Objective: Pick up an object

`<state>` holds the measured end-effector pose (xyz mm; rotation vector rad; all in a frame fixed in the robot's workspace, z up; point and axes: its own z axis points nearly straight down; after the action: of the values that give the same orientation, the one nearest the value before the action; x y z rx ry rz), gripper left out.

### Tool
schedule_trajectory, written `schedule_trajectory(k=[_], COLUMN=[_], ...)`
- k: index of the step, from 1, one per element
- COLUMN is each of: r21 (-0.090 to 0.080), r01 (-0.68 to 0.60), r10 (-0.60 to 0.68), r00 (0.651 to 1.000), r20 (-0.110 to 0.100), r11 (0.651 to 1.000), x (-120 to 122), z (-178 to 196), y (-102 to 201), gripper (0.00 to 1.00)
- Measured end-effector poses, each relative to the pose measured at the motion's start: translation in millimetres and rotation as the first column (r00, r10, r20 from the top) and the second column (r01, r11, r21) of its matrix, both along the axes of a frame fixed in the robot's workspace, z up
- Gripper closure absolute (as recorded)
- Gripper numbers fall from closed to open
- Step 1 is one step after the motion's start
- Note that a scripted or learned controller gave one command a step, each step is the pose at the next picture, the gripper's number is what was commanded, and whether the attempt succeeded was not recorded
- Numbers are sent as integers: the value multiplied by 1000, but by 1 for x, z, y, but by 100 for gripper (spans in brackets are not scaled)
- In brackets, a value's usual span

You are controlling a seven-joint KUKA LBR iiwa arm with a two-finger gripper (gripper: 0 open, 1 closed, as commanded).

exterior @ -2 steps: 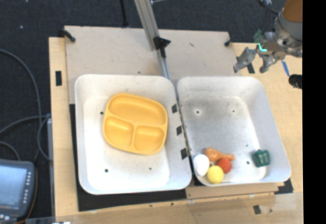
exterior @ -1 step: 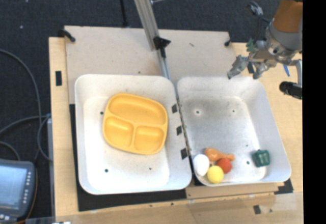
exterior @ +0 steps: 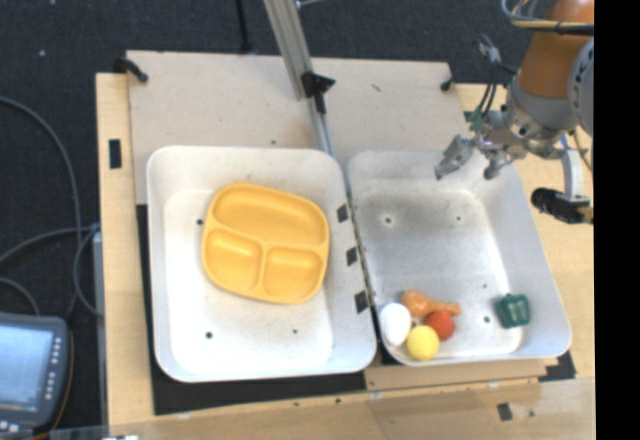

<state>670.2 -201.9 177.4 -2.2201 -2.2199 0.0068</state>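
Two shallow white bins sit side by side on the bench: the left bin point(exterior: 180, 258) and the right bin point(exterior: 450, 228). One yellow divided plate point(exterior: 266, 242) lies in the middle of the left bin, its long axis running roughly from the bin's far-left corner toward its near-right corner, with three compartments, the largest on the far side.

Five small things lie along the near edge of the right bin. Four of them cluster at its near-left corner: one white egg point(exterior: 395, 323) against the left wall, one yellow ball-like fruit point(exterior: 423, 342) just beside it toward the near edge, one red round piece point(exterior: 441, 325) touching the yellow one, and one orange piece point(exterior: 425, 305) on the far side of the cluster, its long axis lying roughly along the near edge and its thin end pointing right. One green piece point(exterior: 513, 310) sits apart near the near-right corner, blocky, with no clear long axis.

One gripper point(exterior: 472, 160) hangs over the far edge of the right bin, toward its far-right corner, well apart from all five things. Its two fingers are spread apart, with nothing between them.
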Motion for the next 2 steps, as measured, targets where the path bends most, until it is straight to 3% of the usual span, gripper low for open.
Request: schedule_trajectory(k=[1, 2], r21=[0, -4], r01=[-4, -6], r10=[4, 6], r00=[1000, 1000], r20=[2, 7], r11=[1000, 1000], x=[6, 7], z=[-48, -33], y=[5, 4], gripper=[0, 100])
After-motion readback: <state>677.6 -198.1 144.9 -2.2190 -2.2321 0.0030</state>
